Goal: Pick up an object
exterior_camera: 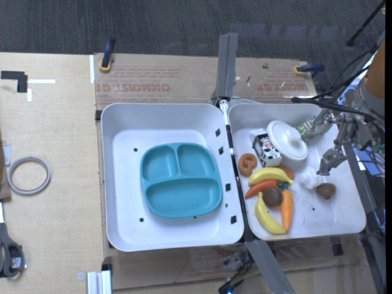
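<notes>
Pale wood desk [49,237]; brown cardboard sheet [159,84], mirrored print unreadable. Left white plastic bin [113,182]: smooth teal three-compartment plate [181,180]. Right white plastic bin [343,222]: glossy yellow banana [267,217], orange carrot [286,208], round white lid [286,139], brown lump [326,190]. Metal end effector [327,162] at right, just above lump; grip state undeterminable.

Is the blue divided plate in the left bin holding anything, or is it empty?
Empty. The blue divided plate lies flat in the left bin, and all three of its compartments show bare blue.
</notes>
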Available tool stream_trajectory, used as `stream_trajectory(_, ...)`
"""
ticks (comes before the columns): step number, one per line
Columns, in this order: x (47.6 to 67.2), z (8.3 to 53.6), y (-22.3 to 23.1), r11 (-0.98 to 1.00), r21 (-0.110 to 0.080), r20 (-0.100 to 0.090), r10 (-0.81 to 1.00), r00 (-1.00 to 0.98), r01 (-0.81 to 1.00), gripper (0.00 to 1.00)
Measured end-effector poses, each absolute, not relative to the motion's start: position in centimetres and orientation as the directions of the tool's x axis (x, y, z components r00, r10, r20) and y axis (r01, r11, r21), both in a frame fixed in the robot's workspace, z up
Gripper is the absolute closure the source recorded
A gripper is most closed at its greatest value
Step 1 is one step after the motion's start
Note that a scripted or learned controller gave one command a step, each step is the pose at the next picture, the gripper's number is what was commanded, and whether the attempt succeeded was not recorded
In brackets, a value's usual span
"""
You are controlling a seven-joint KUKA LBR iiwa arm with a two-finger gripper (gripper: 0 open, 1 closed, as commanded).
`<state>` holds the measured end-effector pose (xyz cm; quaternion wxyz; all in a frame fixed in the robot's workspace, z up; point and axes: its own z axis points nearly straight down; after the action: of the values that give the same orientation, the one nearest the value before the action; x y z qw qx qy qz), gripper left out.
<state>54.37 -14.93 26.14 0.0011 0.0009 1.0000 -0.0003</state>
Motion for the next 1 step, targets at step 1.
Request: stream_trajectory(1, 51.27, 12.51, -9.73, 0.995, 0.000, -0.001, -0.095, -0.995, -0.095, 0.00)
